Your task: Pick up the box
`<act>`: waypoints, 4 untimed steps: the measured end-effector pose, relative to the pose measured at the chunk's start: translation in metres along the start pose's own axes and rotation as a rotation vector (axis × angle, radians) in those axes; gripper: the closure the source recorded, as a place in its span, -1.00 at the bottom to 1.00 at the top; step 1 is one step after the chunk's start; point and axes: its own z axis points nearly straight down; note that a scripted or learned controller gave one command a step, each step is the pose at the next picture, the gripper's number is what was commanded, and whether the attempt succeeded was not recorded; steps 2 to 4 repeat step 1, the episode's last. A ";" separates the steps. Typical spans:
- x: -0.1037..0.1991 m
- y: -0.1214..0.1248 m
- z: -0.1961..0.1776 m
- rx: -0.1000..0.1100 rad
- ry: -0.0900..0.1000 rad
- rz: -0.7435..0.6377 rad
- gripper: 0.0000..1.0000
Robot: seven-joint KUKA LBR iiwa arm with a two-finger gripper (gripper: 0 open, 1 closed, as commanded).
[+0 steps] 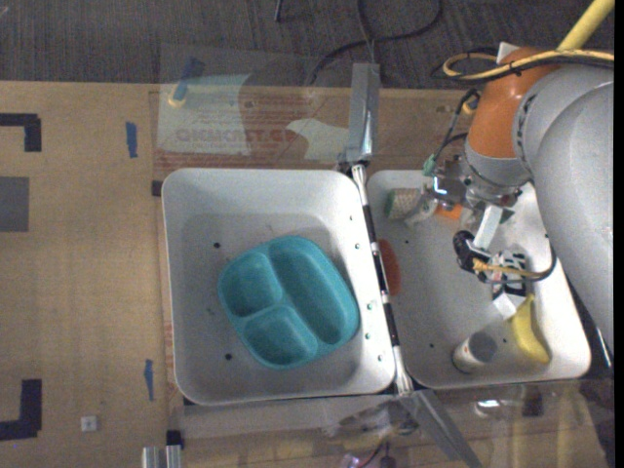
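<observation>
A teal divided plate (286, 300) with three compartments lies in the left bin (185, 203), toward its near right part, turned at a slant. In the right bin (429, 349), a yellow banana (527, 331) rests by the near right corner, with a pale cup (475, 350) (on its side, mouth toward the near edge) just beside it. A red-orange thing (390, 266) lies along that bin's left wall. Blue tape marks (131, 139) dot the bench (78, 261).

a robotics lab bench, seen from above

two white bins (185, 198) sat side by side on a plywood bench (78, 291) marked with blue tape (131, 138) and black corner marks (21, 132); a grey and orange arm (546, 125) reached in, with cables (390, 8) trailing over dark carpet.
</observation>
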 end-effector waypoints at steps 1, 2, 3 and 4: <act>0.004 0.003 -0.012 -0.016 0.006 -0.001 1.00; 0.004 0.003 -0.012 -0.016 0.006 -0.001 1.00; 0.004 0.003 -0.012 -0.016 0.006 -0.001 1.00; 0.004 0.003 -0.012 -0.016 0.006 -0.001 1.00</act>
